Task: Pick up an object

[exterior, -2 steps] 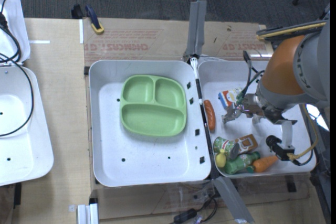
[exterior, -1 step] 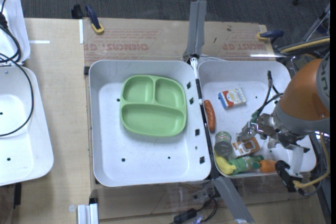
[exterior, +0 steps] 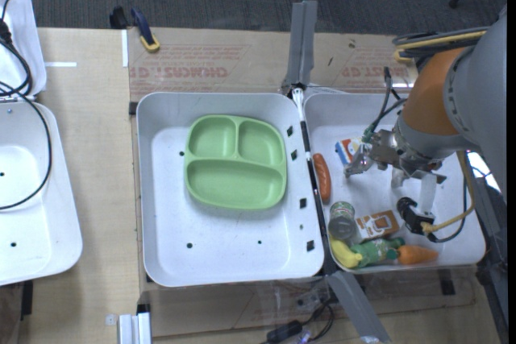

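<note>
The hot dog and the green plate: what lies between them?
In the camera view, the adjoining walls of the two white bins lie between the hot dog and the green plate, plus bare bin floor.

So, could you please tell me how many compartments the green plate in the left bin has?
3: in the green plate, two smaller compartments sit side by side along the far edge and one wide compartment runs along the near edge. None seems hidden.
</note>
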### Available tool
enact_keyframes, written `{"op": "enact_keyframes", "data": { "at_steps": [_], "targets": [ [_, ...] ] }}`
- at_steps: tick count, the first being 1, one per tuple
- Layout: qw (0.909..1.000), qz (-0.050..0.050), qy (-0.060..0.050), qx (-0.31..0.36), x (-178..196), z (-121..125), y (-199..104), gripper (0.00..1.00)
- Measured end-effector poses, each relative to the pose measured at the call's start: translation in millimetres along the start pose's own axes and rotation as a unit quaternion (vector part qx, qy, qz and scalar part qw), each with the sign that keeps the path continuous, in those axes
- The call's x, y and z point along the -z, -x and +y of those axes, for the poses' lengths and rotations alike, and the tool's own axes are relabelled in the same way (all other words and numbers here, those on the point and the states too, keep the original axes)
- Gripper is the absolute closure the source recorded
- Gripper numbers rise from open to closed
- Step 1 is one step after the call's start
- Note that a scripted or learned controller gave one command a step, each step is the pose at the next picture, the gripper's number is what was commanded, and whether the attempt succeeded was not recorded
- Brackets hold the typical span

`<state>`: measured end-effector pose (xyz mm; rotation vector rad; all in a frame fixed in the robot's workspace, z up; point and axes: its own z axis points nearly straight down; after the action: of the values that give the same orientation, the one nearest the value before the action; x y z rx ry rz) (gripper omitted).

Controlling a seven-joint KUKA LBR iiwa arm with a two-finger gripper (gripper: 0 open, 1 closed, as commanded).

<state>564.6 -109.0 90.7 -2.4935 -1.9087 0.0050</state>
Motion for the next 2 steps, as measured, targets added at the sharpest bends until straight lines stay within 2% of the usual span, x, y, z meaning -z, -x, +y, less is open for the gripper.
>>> {"op": "enact_keyframes", "data": {
  "at_steps": [1,2],
  "targets": [
    [0.9998,0.0,0.001,0.021,101,23,-37,0.0],
    [0.9999,0.0,0.0,0.01,100,-5,-29,0.0]
  ]
}}
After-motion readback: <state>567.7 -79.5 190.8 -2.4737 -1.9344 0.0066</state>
